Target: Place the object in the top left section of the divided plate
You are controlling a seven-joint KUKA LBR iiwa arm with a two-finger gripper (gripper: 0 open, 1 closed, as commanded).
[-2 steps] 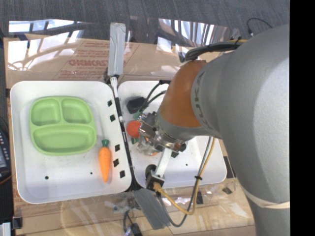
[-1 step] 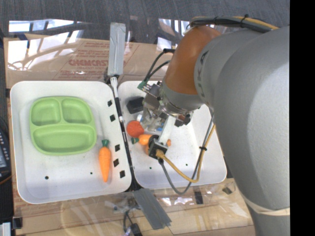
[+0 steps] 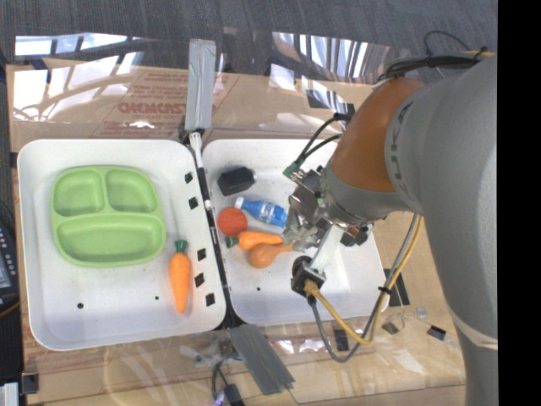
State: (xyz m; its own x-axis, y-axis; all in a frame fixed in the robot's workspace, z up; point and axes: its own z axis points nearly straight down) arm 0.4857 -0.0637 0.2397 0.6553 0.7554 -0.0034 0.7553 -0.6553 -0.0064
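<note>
From above, the green divided plate (image 3: pixel 107 215) sits in the left bin (image 3: pixel 42 311) with a toy carrot (image 3: pixel 180 277) just beside it. The gripper (image 3: pixel 297 237) hangs low over the right bin (image 3: pixel 270 307), near an orange pear (image 3: pixel 264 255), another carrot (image 3: pixel 258 240), red ball (image 3: pixel 232 222), bottle (image 3: pixel 262 212) and black block (image 3: pixel 236 179); can't tell the claw's state

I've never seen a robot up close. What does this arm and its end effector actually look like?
The arm is bulky, rounded and grey, with an orange band above the wrist. Black cables loop around it, and a yellow cable trails below. The end effector is a cluster of grey metal and black parts.
</note>
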